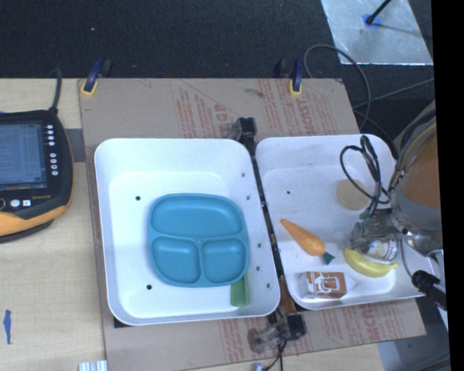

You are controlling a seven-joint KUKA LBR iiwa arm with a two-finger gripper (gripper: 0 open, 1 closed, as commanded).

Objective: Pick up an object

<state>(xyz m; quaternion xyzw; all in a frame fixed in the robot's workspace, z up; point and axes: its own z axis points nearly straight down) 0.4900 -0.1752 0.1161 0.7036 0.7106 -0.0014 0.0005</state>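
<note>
Hovering low over the near right part of the right bin [308, 150], the pincer [372, 232] sits at the end of the grey and orange arm [419, 179], with a black cable [363, 166] looping just behind it. Whether the pincer is spread or pressed together cannot be told; its tips are lost in a cluttered, blurred patch.

Step in hand, as judged: the descent or closing stage of a grasp, not yet a lift. The yellow banana [368, 264] lies directly in front of and beneath the pincer, touching or nearly touching it. It is the likeliest target. It is short, curved, smooth and plainly yellow, resting flat on the bin floor.

Other candidates: an orange carrot [304, 237] lies to the pincer's left, apart from it, tilted across the floor. A small printed carton [325, 284] lies forward and left of the pincer, just beside the banana. Well to the left, the other bin [118, 225] bears a blue divided plate [197, 238] and a green piece [239, 293] at its near wall.

Next move, as judged: confirm a firm hold across the banana's narrow width, then raise straight up, clear of the carton.
</note>
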